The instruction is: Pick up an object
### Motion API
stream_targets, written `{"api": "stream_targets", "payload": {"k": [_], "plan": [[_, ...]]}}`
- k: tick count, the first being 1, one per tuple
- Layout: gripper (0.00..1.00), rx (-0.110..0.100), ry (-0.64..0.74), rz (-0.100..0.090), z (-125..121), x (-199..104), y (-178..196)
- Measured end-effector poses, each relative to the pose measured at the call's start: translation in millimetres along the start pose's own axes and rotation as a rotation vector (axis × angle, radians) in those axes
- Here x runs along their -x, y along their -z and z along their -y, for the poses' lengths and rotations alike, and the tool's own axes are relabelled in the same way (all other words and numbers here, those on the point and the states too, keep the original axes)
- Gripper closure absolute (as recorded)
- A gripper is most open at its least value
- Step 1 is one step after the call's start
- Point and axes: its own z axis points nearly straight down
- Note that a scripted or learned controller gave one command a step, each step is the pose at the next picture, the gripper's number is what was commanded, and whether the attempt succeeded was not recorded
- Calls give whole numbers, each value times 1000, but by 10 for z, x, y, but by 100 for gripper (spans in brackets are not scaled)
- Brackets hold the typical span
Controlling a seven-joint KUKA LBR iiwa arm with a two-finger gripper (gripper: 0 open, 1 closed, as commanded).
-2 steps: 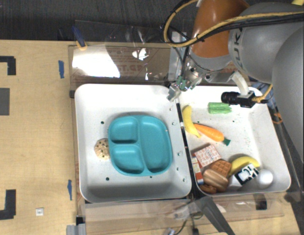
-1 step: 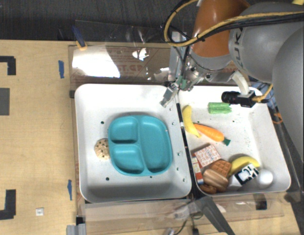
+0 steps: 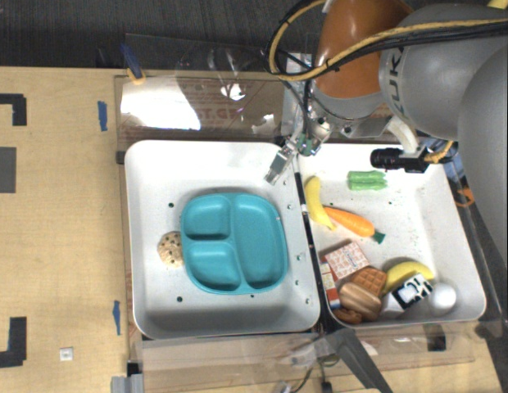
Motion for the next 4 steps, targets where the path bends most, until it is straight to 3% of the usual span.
{"api": "stream_targets", "payload": {"k": [1, 2, 3, 4], "plan": [[0, -3, -222, -3, -254, -471, -569], [0, 25, -167, 19, -82, -625, -766], [0, 9, -72, 15, 371, -1190, -831], [0, 1, 457, 1, 1017, -1540, -1]]}}
